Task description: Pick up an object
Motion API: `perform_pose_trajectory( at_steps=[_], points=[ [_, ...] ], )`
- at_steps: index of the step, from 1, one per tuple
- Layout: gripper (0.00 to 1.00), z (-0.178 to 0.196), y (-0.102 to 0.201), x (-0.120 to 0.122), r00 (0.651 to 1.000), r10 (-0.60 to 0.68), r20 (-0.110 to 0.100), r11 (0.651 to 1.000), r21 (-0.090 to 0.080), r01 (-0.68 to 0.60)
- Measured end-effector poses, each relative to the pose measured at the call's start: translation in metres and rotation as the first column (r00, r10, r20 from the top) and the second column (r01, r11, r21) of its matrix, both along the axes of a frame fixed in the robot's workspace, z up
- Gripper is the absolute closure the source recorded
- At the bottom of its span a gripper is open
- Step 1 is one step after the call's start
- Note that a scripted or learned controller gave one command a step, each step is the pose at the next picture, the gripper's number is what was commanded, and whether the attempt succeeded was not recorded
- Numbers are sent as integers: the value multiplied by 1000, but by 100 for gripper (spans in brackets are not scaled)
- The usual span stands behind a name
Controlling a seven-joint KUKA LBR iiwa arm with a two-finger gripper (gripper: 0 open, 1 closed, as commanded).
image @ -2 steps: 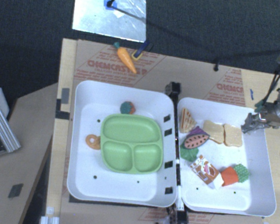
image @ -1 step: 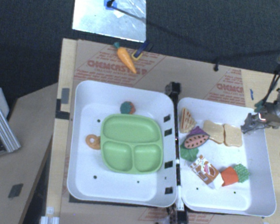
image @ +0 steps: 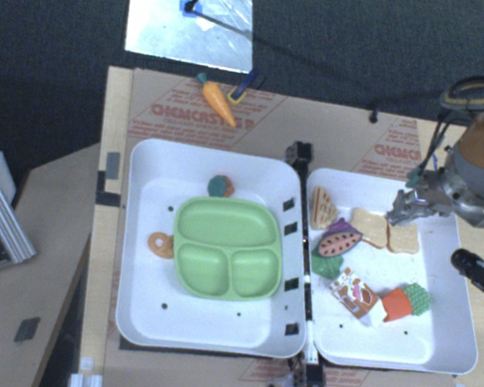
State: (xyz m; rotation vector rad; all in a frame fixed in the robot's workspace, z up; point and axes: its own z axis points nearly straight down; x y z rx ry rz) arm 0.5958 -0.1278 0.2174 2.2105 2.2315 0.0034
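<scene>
Two white bins sit side by side on the bench, their inner walls meeting along a dark central seam. The left bin (image: pixel 151 176) is taken up mostly by one green tray (image: pixel 226 246) with three compartments, which leaves narrow strips of bare floor along the walls; one small pretzel (image: pixel 162 245) lies just beside the tray's left edge, and one round teal-and-red piece (image: pixel 220 185) sits near its far edge. The right bin (image: pixel 434 346) holds the clutter in its far and middle parts: one waffle (image: pixel 324 209) close to the inner wall, two bread slices (image: pixel 387 234) touching each other, one dark slice with seeds (image: pixel 339 241) over a green leafy piece (image: pixel 325 264), one patterned box (image: pixel 354 293), and one red block (image: pixel 396 304) touching a green knobbly piece (image: pixel 418 297). The near strip of that bin and its right side are bare floor, the widest open room. Outside the bins, one carrot (image: pixel 218 102) lies on the board beyond the left bin. The gripper (image: pixel 408 208) hangs over the far edge of the bread slices, near the right bin's far wall; whether its tips are spread or pressed together I cannot tell, nor whether they touch the bread.
</scene>
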Motion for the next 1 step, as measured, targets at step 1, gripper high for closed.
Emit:
perform_pose_trajectory(
  at_steps=[1],
  points=[
    [100, -4, 51, -11, 1000, 0, -2, 1000, 0, 0]
  ],
)
